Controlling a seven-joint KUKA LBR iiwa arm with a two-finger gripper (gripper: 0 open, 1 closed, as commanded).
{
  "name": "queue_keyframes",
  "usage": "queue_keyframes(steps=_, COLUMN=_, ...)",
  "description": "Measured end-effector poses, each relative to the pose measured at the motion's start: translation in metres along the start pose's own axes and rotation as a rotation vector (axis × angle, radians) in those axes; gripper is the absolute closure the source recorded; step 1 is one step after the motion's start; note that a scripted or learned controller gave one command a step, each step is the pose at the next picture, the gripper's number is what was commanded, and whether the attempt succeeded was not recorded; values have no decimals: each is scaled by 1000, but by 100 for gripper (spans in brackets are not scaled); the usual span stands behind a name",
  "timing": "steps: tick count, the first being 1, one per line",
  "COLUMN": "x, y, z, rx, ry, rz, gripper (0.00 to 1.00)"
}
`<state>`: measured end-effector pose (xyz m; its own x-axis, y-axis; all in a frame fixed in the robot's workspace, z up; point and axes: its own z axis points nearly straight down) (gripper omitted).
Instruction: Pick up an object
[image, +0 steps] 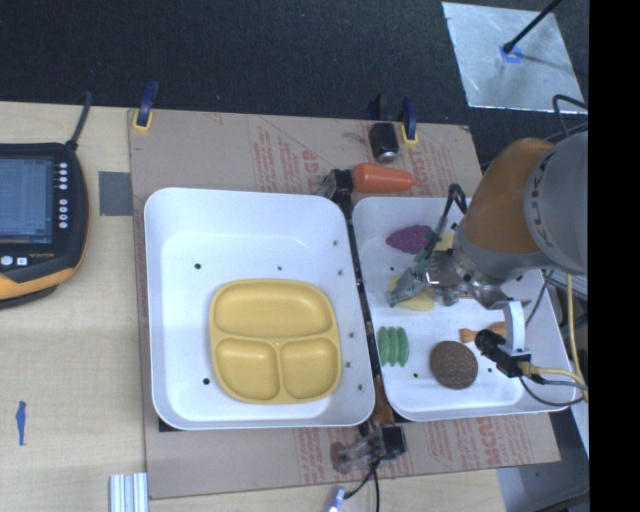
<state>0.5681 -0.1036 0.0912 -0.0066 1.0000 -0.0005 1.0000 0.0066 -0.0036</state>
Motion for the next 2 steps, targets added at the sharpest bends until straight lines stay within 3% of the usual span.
queue_keyframes(steps=1, x=-33, y=85, z=-1, rx=-2, ry=1, rz=2, gripper=0)
queue_keyframes(steps=2, x=-32, y=84, z=-11, rx=5, ry=2, rz=-2, gripper=100)
